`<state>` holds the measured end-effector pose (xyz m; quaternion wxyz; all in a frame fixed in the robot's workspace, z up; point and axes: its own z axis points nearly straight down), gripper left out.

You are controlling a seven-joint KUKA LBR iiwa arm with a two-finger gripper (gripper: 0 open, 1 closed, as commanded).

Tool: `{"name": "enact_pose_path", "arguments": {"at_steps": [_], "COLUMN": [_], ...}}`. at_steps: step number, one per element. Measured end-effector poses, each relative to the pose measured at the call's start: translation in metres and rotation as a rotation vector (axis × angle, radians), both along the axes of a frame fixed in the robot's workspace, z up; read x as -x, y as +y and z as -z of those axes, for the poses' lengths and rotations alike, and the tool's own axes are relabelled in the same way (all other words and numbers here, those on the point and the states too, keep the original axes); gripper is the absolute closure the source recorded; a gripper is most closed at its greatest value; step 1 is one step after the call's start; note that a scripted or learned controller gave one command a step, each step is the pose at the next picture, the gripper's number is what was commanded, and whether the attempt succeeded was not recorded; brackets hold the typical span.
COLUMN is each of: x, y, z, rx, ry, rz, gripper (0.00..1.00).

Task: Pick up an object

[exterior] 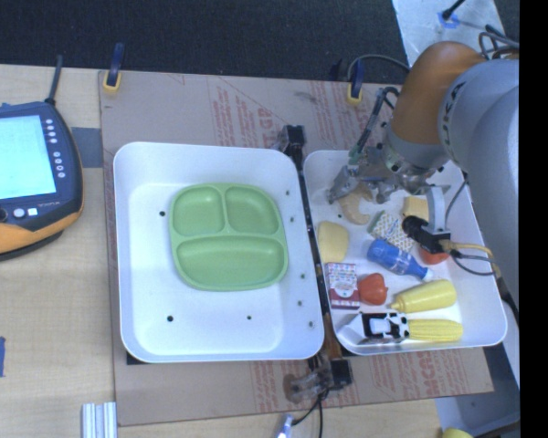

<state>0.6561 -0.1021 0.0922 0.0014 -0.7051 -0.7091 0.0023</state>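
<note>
The gripper [354, 186] hangs low over the far end of the right bin [479, 336], its metal fingers [340, 188] pointing down toward the bin floor; whether they stand apart or together cannot be told from this angle, and nothing shows between them. Just below the gripper and touching its shadow lies a pale round piece [354, 210], and a little further toward the camera sits a yellow wedge [333, 241]. To the gripper's right, near the arm's wrist, a checkered packet [392, 228] lies beside a yellow block [416, 206], with a blue bottle [395, 257] slanted just below them. Well toward the near end of the bin from the gripper are a small red-and-white packet [343, 283], a red piece [373, 288], two corn cobs [426, 296] — one above the other — and a black-and-white toy [382, 325]. To the gripper's left, across the bin walls, the left bin [137, 245] holds a green divided plate [228, 235]. Far left on the bench rests a control pendant [23, 176] with a lit screen.
</note>
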Motion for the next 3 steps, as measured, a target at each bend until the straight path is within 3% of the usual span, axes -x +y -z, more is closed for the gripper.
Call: {"name": "enact_pose_path", "arguments": {"at_steps": [1, 2, 3], "x": [-0.001, 0.001, 0.000], "y": [0.023, -0.001, -0.003], "z": [-0.101, 0.001, 0.000], "rx": [-0.001, 0.000, 0.001], "ry": [-0.005, 0.000, -0.003], "rz": [0.002, 0.002, 0.001], "gripper": [0.00, 0.00, 0.00]}}
